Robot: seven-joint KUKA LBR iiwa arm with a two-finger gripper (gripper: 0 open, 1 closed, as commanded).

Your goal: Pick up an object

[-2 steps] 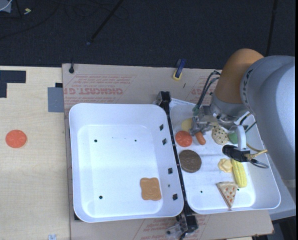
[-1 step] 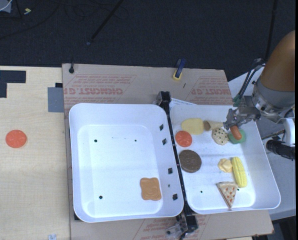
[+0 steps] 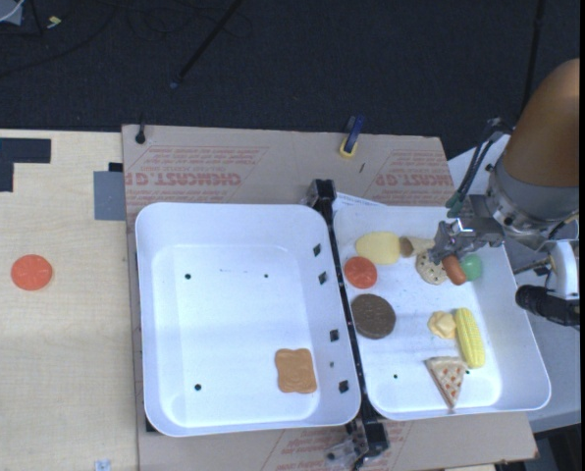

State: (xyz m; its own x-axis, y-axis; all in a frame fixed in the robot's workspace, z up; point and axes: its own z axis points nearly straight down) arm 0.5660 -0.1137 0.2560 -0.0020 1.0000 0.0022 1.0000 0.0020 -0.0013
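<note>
- The left bin (image 3: 175,263) is holding one toast slice (image 3: 295,371) near its front right corner.
- The right bin (image 3: 513,381) is carrying a lemon (image 3: 378,247), brown disc (image 3: 373,316), corn cob (image 3: 468,337) and carrot (image 3: 454,269).
- The gripper (image 3: 448,244) is hanging just over the carrot; whether its jaws are clenched, I cannot tell.

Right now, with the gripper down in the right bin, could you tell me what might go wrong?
The gripper sits among a cookie, a carrot and a green piece packed close together, so it may nudge them or catch the wrong one. The bin's far wall is near; a lift could clip it.
</note>
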